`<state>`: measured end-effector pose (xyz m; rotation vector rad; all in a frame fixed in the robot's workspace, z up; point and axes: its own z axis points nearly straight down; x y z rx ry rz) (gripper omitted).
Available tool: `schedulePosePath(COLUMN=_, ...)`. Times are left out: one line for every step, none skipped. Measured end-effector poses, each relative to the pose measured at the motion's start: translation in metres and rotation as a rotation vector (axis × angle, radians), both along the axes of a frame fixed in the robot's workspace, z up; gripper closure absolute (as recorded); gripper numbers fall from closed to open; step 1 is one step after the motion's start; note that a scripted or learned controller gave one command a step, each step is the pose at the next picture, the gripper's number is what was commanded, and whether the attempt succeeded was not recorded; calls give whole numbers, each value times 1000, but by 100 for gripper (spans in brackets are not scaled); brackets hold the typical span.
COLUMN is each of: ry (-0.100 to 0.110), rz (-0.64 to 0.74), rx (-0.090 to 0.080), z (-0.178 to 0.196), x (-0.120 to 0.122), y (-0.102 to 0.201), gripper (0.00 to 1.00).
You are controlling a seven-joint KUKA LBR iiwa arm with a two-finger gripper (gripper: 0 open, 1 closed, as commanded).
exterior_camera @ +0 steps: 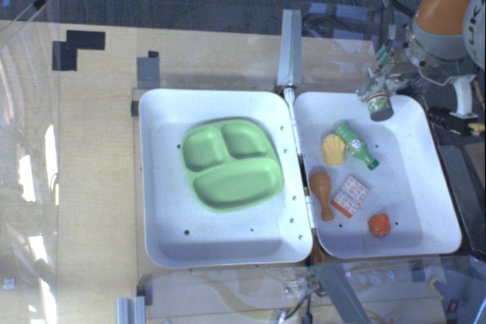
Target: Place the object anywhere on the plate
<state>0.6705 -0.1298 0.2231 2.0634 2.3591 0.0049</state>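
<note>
**Can aloft at the right bin's far rim, plate off at eight o'clock**

The gripper hangs over the right bin's far edge, fingers pinched on a small can with a green label, held tilted. The green divided plate sits in the left bin, toward eight o'clock from the can, well apart, across the bins' shared rims.

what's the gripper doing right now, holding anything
gripper: above the right bin's far edge, with a small grey-green object at its tip; grip cannot be told.
</note>
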Motion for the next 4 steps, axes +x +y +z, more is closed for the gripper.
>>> schedulePosePath(ry=1, rz=24, rx=2, z=-37, x=0, y=59, gripper=100)
schedulePosePath(ry=1, rz=154, rx=3, z=-9, x=-83, y=139, gripper=100)
schedulePosePath(ry=2, rz=298, rx=2, z=3, x=-64, y=217, gripper=100)
schedulePosePath(ry=2, rz=298, rx=2, z=3, x=-64, y=216, gripper=0)
